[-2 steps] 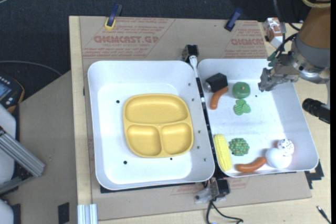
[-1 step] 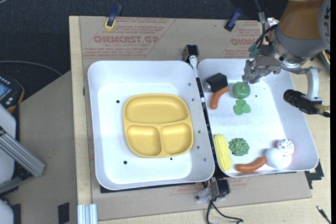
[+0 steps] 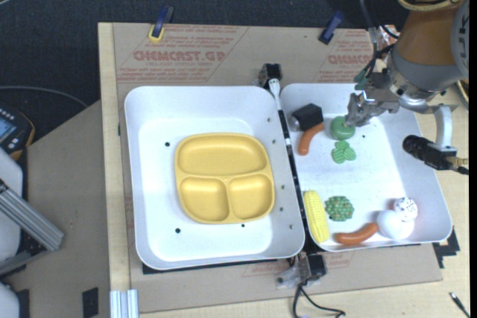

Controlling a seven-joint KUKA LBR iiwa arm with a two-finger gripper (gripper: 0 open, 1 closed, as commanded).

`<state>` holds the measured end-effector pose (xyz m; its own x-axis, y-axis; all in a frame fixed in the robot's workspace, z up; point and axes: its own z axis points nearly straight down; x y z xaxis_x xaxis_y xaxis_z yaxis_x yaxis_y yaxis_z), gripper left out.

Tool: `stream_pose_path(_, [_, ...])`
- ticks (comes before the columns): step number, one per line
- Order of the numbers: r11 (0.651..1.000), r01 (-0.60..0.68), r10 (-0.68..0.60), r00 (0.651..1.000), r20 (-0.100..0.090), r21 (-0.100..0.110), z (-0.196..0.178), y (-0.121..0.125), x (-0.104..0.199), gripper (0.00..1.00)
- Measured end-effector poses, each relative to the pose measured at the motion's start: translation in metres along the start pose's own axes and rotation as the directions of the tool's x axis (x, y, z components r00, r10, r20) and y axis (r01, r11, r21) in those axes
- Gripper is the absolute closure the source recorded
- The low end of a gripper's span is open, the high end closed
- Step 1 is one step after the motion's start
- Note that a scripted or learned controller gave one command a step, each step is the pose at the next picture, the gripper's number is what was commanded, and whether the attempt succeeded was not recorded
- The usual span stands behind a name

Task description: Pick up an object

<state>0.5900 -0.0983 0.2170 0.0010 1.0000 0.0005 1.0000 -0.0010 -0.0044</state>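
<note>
**Pincer low over the green piece in the right bin**

The arm (image 3: 428, 26) reaches in from the right, and its pincer (image 3: 358, 114) sits at the far side of the right bin (image 3: 417, 182), right above a round green object (image 3: 342, 128). The tips seem to touch that piece or hang just over it; whether they are clenched or released cannot be told at this slant.

Just nearer lies a leafy green toy (image 3: 343, 153). To the left of the green piece, an orange sausage (image 3: 308, 139) lies tilted, with a black block (image 3: 306, 115) just behind it. Along the bin's near edge are a corn cob (image 3: 316, 215), a broccoli floret (image 3: 340, 208), a second sausage (image 3: 355, 235) and a white ball-shaped toy (image 3: 396, 220).

The left bin (image 3: 149, 130) holds a yellow divided tray (image 3: 223, 177) lying flat in its middle. Both bins rest on the bench (image 3: 223, 48).
</note>
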Motion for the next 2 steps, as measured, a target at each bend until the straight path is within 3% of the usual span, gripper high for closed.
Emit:
stream_pose_path(1, [1.000,0.002,-0.002,1.000,0.002,-0.009,-0.018,0.004,0.003,1.00])
stream_pose_path(2, [1.000,0.000,0.000,1.000,0.000,-0.001,-0.003,0.003,-0.003,1.00])
